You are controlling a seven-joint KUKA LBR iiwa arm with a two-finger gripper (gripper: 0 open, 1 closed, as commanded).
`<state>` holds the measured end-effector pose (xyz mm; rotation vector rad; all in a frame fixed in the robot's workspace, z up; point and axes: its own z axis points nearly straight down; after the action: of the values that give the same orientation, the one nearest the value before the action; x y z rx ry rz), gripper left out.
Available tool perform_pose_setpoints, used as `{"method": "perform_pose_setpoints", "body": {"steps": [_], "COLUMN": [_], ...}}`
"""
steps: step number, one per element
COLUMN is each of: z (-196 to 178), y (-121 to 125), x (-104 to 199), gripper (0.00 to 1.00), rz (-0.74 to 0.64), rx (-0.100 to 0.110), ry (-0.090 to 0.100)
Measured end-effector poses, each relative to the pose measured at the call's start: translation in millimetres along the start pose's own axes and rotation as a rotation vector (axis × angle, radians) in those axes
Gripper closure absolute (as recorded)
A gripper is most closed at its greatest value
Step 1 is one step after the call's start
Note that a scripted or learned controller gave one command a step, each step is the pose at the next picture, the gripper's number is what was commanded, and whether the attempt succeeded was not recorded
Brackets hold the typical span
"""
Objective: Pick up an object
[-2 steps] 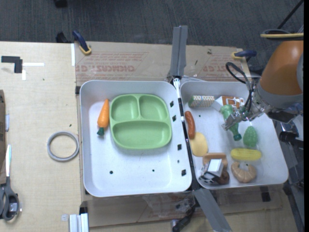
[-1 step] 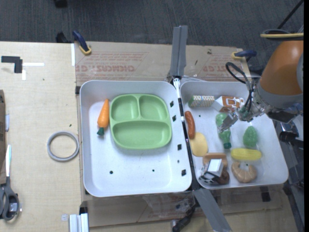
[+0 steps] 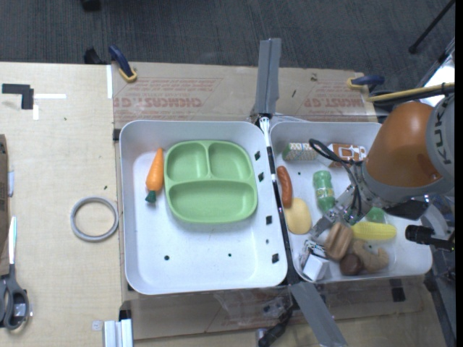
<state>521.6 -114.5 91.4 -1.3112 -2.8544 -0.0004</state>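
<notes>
Claw (image 3: 338, 221) sits low in the right bin (image 3: 405, 270), at the end of the grey arm with its orange band (image 3: 399, 147), reaching in from the right. Cannot tell how far open it is; cables and the wrist hide the tips, and nothing is clearly seen gripped. It hangs right over the clutter, next to the green bottle (image 3: 323, 188) and the tan bread-like piece (image 3: 338, 240), apparently touching or just above the latter. Right bin contents: hot dog sausage (image 3: 284, 184) along the left wall, pale yellow lemon-like fruit (image 3: 297, 216) just below it, boxed item with orange-white label (image 3: 348, 152) near the back wall, a striped pack (image 3: 297, 151) beside it, corn cob (image 3: 373, 230) to the claw's right, dark brown round piece (image 3: 351, 264) and a beige lumpy toy (image 3: 374, 257) at the front, white-black small object (image 3: 313, 264) at the front-left corner. Left bin (image 3: 145, 266) holds a green divided plate (image 3: 211, 180) with a toy carrot (image 3: 154, 173) just beside its left edge, upright along the bin wall side. On the desk (image 3: 51, 165) left of the bins: a grey tape ring (image 3: 94, 217), scissors (image 3: 13, 298) at the far left edge, black tape mark (image 3: 19, 92). Blue-yellow clamps (image 3: 123, 62) at the cardboard's back edge.
</notes>
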Motion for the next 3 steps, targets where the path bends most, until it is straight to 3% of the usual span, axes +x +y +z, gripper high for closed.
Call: {"method": "perform_pose_setpoints", "body": {"steps": [1,2,3], "z": [-9.1,-9.2,-0.2], "y": [-0.3,-0.3,21.9], "x": [-1.4,-1.4,-26.0], "gripper": [1.00,0.00,0.00], "rz": [0.005,0.005,-0.060], "rx": [-0.002,-0.001,-0.002], "ry": [-0.001,-0.001,-0.001]}}
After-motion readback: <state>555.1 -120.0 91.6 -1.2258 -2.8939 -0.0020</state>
